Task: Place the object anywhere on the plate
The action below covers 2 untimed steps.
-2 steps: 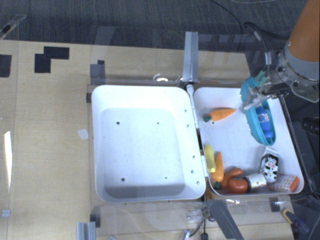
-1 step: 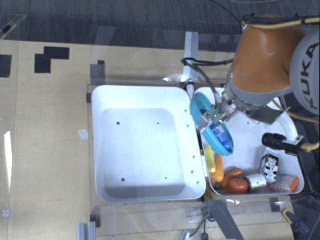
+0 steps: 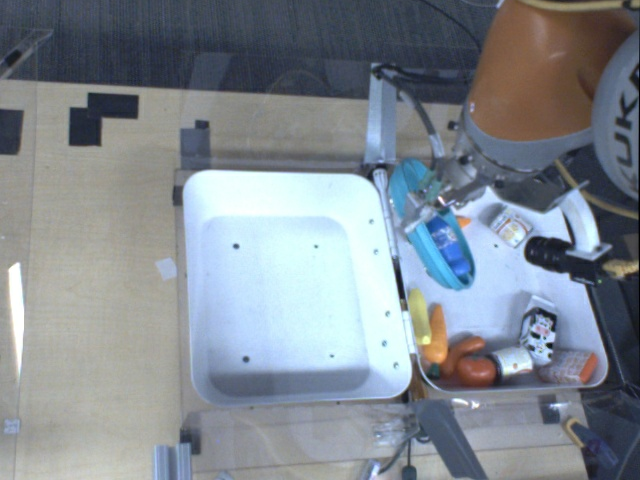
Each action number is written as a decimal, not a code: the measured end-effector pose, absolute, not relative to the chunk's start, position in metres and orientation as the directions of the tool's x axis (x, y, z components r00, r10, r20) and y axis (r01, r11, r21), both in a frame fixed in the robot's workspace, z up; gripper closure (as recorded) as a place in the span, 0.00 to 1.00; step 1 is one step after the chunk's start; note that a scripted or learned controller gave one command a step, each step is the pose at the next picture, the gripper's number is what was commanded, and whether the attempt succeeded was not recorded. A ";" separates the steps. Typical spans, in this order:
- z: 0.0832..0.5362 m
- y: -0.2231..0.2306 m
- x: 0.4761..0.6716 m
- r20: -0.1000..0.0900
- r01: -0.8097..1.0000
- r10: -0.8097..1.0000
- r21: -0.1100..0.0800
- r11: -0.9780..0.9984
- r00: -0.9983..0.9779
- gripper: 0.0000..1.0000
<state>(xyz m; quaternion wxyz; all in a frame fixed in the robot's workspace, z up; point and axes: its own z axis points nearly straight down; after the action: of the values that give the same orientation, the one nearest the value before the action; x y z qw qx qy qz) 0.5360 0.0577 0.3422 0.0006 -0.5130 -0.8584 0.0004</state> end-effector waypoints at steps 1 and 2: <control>0.279 0.068 0.553 0.002 0.892 0.892 -0.004 0.451 -0.451 1.00; 0.253 0.027 0.552 -0.001 0.721 0.721 0.000 0.693 -0.693 1.00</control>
<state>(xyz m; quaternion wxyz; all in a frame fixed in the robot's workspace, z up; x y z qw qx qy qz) 0.5523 0.0270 0.2527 -0.0003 -0.3921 -0.9199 -0.0001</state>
